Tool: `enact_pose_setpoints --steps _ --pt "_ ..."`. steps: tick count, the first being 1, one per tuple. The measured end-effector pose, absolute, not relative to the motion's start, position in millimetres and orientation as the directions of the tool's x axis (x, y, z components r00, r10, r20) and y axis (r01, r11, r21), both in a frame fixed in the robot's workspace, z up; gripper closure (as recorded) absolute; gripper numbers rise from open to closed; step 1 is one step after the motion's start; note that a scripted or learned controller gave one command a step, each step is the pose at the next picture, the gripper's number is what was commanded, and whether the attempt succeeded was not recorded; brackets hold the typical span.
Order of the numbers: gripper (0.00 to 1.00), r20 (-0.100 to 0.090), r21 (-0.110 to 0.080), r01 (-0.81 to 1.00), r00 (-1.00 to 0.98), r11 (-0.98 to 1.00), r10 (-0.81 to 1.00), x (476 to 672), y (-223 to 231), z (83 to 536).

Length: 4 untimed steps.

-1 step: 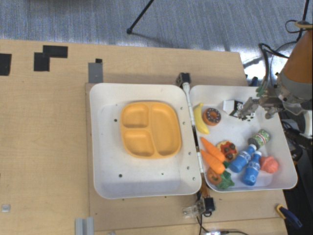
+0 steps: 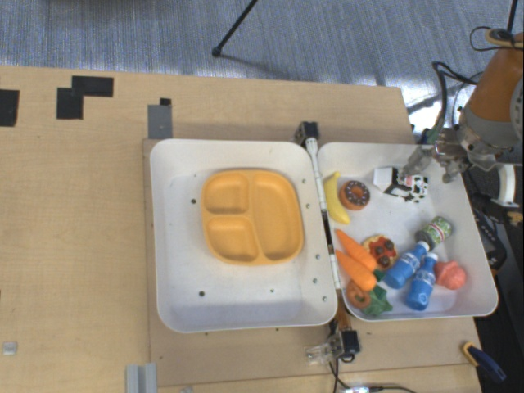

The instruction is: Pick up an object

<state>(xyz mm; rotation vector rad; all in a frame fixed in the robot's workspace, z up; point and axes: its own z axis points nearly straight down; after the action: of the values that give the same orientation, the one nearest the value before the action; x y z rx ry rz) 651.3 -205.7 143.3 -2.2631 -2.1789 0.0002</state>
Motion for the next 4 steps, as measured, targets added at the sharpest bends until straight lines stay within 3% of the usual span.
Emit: enact_pose_setpoints --steps 1,2,3,4 --pt "0.0 -0.002 0.004 0.983 -0.182 0.182 0.983 589.4 -198.0 85.9" --pt "0.0 -0.003 0.005 0.947 -0.322 0.322 0.947 551.5 -206.3 86.3" --pt "1.0 -0.007 0.011 0.947 -0.322 0.322 0.947 553.7 -206.4 97.9" --pt "1.0 0.0 0.003 0.999 0.043 -0.043 0.999 607.1 -166.4 142.9"
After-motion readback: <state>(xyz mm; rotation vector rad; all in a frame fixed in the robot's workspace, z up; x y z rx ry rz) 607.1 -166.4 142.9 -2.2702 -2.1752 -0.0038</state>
